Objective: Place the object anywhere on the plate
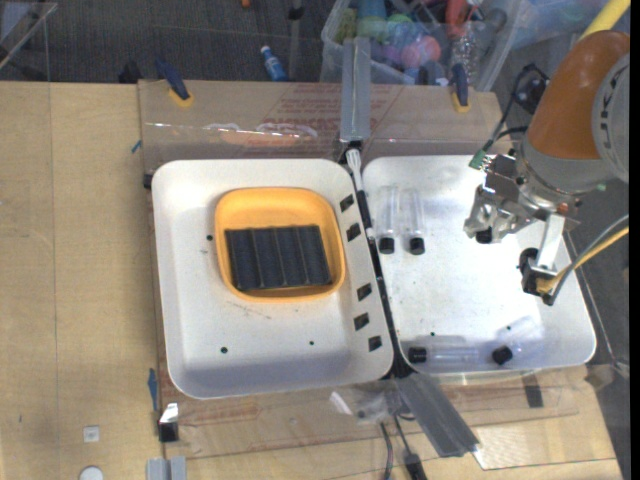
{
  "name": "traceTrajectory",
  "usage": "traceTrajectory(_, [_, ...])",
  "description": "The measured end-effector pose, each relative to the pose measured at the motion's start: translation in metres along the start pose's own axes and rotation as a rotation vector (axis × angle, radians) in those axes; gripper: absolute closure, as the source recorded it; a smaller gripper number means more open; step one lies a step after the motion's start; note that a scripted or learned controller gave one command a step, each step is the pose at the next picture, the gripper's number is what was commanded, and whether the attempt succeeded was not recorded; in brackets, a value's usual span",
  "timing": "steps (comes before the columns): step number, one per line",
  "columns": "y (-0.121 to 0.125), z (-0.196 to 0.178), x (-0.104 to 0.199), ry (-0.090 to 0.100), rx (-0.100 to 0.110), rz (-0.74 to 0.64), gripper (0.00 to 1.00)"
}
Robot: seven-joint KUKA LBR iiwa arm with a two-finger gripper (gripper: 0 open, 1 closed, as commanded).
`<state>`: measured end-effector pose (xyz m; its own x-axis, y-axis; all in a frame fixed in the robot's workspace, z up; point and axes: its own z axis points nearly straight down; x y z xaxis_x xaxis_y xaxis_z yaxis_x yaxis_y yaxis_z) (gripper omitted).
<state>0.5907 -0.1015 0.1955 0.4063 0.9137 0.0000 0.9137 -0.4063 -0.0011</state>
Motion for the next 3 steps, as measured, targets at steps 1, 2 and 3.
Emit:
traceTrajectory(1, [0.011, -0.008, 0.030, 0.001, -0.003, -0.228, 1.00])
traceTrajectory(2, [0.032, 0.011, 0.049, 0.000, -0.003, -0.300, 1.00])
traceTrajectory(3, [0.029, -0.020, 0.076, 0.000, -0.004, -0.444, 1.00])
